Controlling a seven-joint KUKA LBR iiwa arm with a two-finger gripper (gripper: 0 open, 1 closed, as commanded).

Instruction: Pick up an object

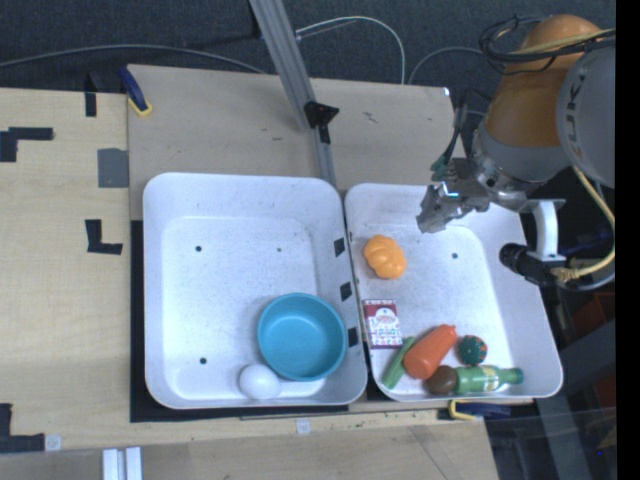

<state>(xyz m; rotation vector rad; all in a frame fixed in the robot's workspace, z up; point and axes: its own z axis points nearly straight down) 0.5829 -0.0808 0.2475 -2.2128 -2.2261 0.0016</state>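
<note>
Camera view: jaws, state unclear, hang over the right bin point(520, 298), orange toy point(385, 256) lower-left, apart.

The gripper point(437, 215) hangs over the right bin point(520, 298), above the orange toy point(385, 256). The left bin point(170, 268) holds a blue bowl point(300, 336).

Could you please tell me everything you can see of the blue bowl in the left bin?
The blue bowl is round, plain and glossy, plastic by its look. It stands upright, open side up, with nothing visible inside. It sits in the left bin near the front right corner, and a white ball touches its front left edge.
</note>
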